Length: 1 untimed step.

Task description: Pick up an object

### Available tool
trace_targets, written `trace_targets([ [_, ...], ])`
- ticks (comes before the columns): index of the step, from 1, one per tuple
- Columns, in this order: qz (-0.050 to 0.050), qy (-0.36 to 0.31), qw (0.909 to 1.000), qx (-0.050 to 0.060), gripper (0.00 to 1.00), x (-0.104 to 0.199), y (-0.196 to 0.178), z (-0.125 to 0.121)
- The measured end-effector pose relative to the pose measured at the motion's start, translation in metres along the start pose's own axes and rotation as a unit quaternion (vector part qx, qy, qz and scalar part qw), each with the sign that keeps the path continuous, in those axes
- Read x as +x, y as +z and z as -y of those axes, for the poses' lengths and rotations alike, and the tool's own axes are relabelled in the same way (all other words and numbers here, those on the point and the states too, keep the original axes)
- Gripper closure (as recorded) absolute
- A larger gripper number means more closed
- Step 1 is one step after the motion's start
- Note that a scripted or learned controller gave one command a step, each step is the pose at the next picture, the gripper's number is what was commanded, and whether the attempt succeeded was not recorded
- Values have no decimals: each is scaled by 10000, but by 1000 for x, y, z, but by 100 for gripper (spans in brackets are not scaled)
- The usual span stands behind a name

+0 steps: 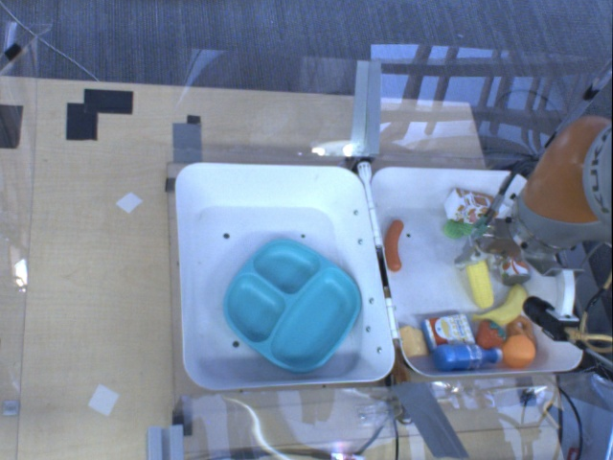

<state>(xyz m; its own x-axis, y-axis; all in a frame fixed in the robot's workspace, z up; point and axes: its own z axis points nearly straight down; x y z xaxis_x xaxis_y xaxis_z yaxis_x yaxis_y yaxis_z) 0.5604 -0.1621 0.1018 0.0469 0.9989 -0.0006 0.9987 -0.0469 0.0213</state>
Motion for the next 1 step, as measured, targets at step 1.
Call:
trace_targets([
  [1, 4, 705, 9975, 76, 100, 40, -114, -14],
])
